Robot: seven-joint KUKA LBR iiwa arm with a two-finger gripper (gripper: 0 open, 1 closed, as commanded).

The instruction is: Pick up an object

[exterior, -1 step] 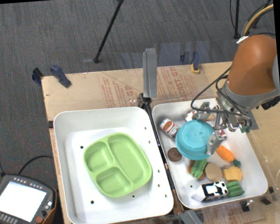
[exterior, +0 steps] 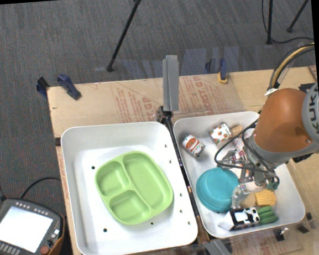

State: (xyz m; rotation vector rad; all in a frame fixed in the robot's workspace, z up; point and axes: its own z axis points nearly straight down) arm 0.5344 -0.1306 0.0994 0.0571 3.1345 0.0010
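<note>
- Candidate objects: the pickable things all lie in the right-hand bin point(exterior: 291, 210). A blue bowl point(exterior: 216, 188) sits near its left wall, open side up. A yellow block point(exterior: 265, 198) lies just to the bowl's right, and a black-and-white carton point(exterior: 244, 217) and a green item point(exterior: 267, 216) lie along the front edge.
- Toward the back of the same bin lie a small red-and-white can point(exterior: 193, 145), on its side, and a red-and-white patterned box point(exterior: 220, 132). Both are well apart from the front cluster, which should make them easier to isolate.
- Gripper point(exterior: 248, 191): it hangs low over the gap between the bowl's right rim and the yellow block, beneath the orange wrist band point(exterior: 281, 122). Cables and the wrist body hide it, so whether it is wide, narrow or holding anything cannot be told.
- Judgement: the descent point sits among crowded items, so a closing grasp could catch the bowl rim or nudge its neighbours rather than seat cleanly on one object.
- Left-hand bin point(exterior: 75, 176): it carries a green divided tray point(exterior: 134, 186), lying flat and slightly rotated, well apart from the arm.
- Surroundings: both bins rest on a brown board point(exterior: 113, 103), and a control pendant point(exterior: 24, 233) lies on the floor to the left.
</note>
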